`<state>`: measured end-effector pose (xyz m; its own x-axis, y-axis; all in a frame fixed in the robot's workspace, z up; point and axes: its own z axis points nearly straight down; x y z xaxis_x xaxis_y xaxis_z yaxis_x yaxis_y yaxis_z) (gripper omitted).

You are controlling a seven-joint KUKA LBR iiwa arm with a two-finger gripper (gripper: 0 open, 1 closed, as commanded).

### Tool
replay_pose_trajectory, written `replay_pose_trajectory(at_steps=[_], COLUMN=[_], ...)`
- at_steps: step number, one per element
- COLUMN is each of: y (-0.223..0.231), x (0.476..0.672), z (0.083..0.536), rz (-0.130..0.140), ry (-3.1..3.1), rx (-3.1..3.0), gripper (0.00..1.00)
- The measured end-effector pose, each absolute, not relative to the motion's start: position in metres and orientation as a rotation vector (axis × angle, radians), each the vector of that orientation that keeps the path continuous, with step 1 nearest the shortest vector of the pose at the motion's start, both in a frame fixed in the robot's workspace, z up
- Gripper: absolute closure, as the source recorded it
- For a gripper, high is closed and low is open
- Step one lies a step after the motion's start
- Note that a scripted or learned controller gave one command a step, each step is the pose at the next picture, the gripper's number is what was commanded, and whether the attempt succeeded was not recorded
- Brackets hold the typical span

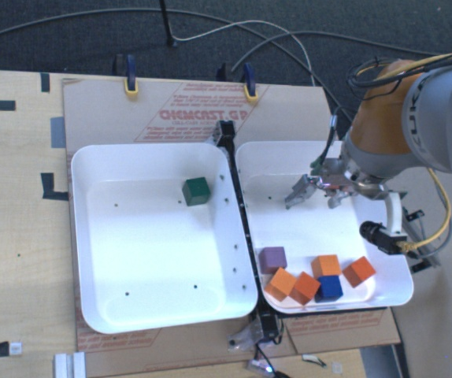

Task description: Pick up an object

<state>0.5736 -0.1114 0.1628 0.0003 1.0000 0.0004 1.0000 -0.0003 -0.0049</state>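
Grey claw [314,190] hangs open, gripping nothing, over the right bin [289,152], well apart from purple block [272,258] and orange blocks [293,285].

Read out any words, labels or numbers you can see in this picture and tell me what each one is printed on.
"CHEMCAST GP": large red print on the brown sheet under the bins, seen upside down; my best reading, as it is blurred.
Smaller red lines above and below it, and red print at the sheet's near corners: too small to read.
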Motion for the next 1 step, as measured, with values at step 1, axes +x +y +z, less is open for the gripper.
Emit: replay_pose_trajectory(at_steps=[1], y=[-0.1051], x=[0.5662], z=[0.1155], rz=[0.004], ry=[-2.220], rx=[-2.218], gripper=[0.00])
